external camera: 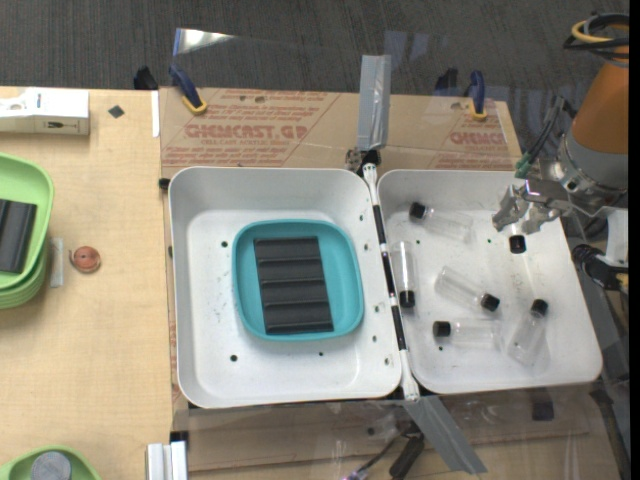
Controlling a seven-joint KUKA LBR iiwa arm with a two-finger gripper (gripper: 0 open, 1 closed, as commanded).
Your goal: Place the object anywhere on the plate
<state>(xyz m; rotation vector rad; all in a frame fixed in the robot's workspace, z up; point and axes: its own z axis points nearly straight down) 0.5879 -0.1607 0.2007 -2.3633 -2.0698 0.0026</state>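
Item: clear vials with black caps, several, scattered flat in the right bin point(585, 368). One vial point(437, 219) was recorded at the far left of that bin, one point(464, 291) near its middle, one point(468, 335) toward the near side, one point(527, 332) at the near right, and one point(405, 273) laid along the left wall.

Handling: the vials were judged light, rigid, smooth and likely to roll or slip; possibly brittle. A hold across the cylindrical body, close to the cap, was judged the surest.

Gripper point(517, 230): seen over the far right part of the right bin, a small black cap point(517, 244) directly beneath it. Whether this cap was held could not be told, nor could the opening.

Relation: the remaining vials lay left of and nearer than the gripper, apart from it.

Destination: teal plate point(347, 298) in the left bin point(200, 368), carrying a dark ribbed insert point(292, 285); no vial was placed on it.
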